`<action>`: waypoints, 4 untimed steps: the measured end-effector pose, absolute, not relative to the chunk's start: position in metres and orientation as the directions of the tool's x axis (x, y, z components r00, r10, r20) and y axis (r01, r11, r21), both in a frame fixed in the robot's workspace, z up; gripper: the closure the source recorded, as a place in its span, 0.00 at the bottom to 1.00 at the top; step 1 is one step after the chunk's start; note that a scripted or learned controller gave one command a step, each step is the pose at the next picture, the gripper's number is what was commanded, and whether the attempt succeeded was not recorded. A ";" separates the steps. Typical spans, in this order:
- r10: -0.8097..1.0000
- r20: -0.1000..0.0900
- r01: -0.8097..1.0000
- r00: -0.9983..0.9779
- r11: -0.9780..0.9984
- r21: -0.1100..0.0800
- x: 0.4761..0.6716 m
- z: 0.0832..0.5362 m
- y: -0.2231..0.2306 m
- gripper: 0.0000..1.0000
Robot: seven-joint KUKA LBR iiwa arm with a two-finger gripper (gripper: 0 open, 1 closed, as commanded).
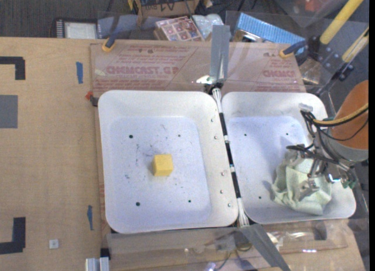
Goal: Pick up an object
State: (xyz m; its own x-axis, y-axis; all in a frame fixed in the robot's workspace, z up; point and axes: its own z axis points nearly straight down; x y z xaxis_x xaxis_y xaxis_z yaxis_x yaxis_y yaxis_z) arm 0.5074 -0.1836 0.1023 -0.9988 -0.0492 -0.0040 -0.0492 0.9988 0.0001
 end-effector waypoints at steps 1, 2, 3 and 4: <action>-0.049 -0.010 -0.049 -0.999 0.999 -0.001 0.509 0.113 -0.183 1.00; 0.110 -0.007 0.110 -0.994 0.994 -0.001 0.486 0.126 -0.223 1.00; 0.325 -0.005 0.325 -0.946 0.946 0.000 0.480 0.211 -0.216 1.00; 0.522 -0.006 0.522 -0.853 0.853 0.001 0.480 0.272 -0.224 1.00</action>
State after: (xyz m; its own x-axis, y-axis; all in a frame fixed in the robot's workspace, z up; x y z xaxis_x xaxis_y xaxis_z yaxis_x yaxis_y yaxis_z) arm 0.4800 -0.2244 0.2725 -0.8532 0.5215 -0.0057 0.5215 0.8532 0.0005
